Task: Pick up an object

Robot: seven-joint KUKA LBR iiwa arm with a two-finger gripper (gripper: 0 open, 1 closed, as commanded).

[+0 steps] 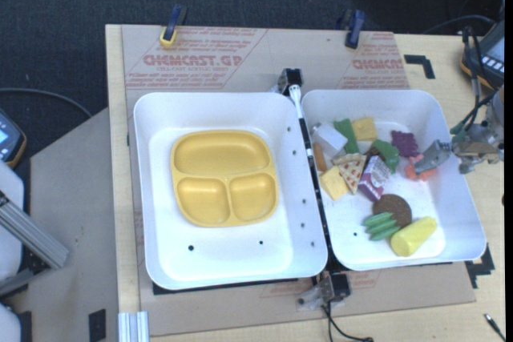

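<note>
Bright, even light from overhead — soft shadows.
We see mild glare on the white bins (152,196), slightly soft focus.

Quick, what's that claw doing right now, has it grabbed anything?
Claw: at the right bin's far right edge, beside a small orange-red piece. Whether it is open, closed or holding anything cannot be told.

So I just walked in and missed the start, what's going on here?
A robot arm reaches in from the right toward the right bin, which holds a heap of toy food. Its gripper sits low at that bin's right side, by a small orange piece, but I can't tell if it grips anything. The left bin holds a yellow divided plate, untouched.
</note>
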